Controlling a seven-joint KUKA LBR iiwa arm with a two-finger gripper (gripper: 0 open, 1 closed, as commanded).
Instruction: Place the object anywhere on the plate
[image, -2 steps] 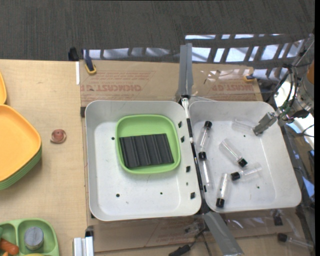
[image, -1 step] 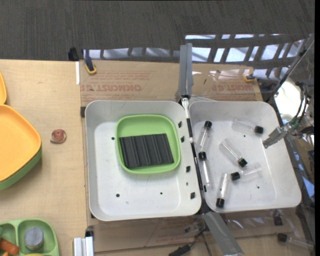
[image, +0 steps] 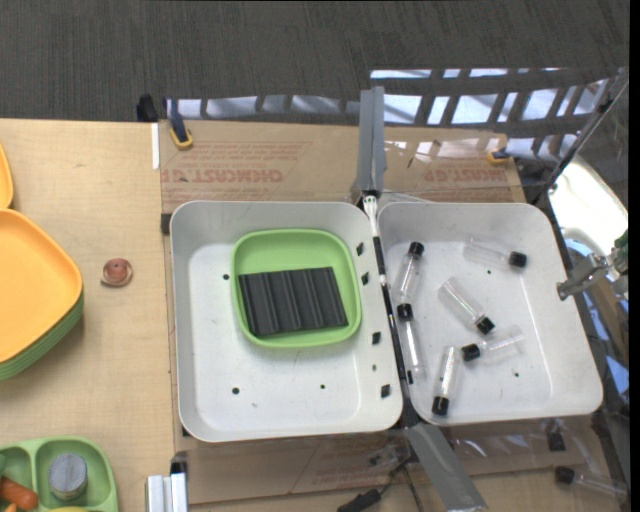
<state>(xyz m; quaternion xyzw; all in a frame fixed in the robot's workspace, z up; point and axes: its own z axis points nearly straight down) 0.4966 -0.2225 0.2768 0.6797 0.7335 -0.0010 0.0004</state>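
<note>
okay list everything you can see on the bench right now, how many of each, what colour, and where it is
Bins: two, white, side by side at centre.
Plate: one, green, in the left bin.
Ridged mat: one, dark grey, on the plate.
Tubes: six, clear with black caps, scattered in the right bin.
Stacked plates: orange over green, left edge.
Small round knob: one, reddish, left of the bins.
Divided tray: one, green, bottom left corner.
Cardboard: brown, behind the bins.
Gripper: metallic, at the right bin's right edge.
</note>
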